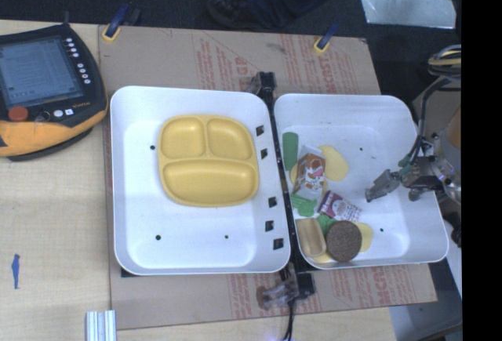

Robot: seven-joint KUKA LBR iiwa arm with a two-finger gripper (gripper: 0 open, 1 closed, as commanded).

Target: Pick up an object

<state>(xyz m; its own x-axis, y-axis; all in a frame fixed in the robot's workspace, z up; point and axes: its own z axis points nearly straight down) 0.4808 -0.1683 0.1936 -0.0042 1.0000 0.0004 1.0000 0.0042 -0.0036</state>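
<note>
Two white bins sit side by side: the left bin [133, 175] carries one yellow divided tray [209, 159], with bare floor along its near edge. In the right bin [369, 116], a small heap of toy food [323, 202] crowds the left wall, leaving its right half open. Over that open floor near the right edge hangs the gripper [378, 189], jaws narrowly parted, holding nothing.

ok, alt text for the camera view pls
A pincer hovers over the right bin, apart from a pile of toy food along that bin's left side. The left bin holds a yellow divided plate; a teach pendant lies at far left.
</note>
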